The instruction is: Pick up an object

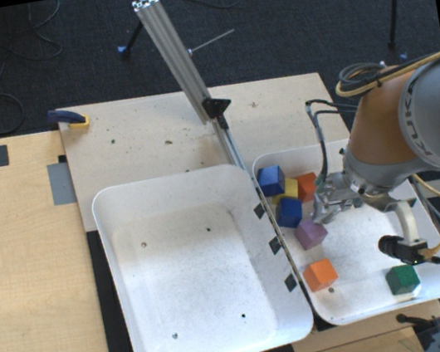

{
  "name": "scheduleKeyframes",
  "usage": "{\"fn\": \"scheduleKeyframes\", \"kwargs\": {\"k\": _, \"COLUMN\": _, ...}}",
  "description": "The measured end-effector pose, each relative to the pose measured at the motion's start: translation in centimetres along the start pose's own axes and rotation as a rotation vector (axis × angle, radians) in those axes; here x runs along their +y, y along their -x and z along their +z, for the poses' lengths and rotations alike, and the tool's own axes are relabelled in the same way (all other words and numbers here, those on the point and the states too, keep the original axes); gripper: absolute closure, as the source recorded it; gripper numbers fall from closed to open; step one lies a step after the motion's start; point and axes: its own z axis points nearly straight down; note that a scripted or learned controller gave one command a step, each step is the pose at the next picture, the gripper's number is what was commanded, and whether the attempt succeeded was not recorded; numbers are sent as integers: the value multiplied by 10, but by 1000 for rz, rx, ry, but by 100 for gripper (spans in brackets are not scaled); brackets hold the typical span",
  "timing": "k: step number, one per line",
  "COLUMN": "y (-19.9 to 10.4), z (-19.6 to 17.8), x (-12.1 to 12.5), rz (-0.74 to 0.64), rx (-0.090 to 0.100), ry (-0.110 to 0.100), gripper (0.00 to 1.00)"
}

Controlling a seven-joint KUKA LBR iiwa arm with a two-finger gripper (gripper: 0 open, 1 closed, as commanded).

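The gripper sits low in the right bin, beside the cluster of blocks at that bin's left side. Its fingers are small, metallic and partly merged with cabling in this view; whether they are spread or pressed together cannot be told, and no block is seen between them. The arm covers the bin's upper right part, so anything lying beneath it is hidden. The arm's outer side is cut off at the right of the view.

Block count, right bin, visible items only:
- Blue blocks, two: one at the top of the cluster, one lower, touching the purple block.
- Yellow block, one, largely hidden between the blue blocks and the red one.
- Red block, one, partly hidden by the gripper's body.
- Purple block, one, just beside the gripper and below it.
- Orange block, one, apart from the cluster, near the bin's left wall.
- Green block, one, well apart, near the lower right corner.

Total: seven blocks. The left bin shows a few dark specks on its floor, too small to identify.

A slanted metal bar crosses the bench behind the bins.
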Motion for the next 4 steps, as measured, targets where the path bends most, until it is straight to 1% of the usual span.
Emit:
{"fn": "scheduleKeyframes", "kwargs": {"k": 1, "y": 6, "z": -43, "x": 1, "rz": -3, "rx": -3, "ry": -11, "gripper": 100}}
{"fn": "scheduleKeyframes", "kwargs": {"k": 2, "y": 8, "z": -80, "x": 2, "rz": -11, "rx": -2, "ry": -10, "gripper": 100}}
{"fn": "scheduleKeyframes", "kwargs": {"k": 3, "y": -38, "z": -91, "x": 10, "rz": -13, "rx": 0, "ry": -12, "gripper": 100}}
{"fn": "scheduleKeyframes", "kwargs": {"k": 4, "y": -92, "z": -102, "x": 24, "rz": -13, "rx": -2, "ry": -12, "gripper": 100}}
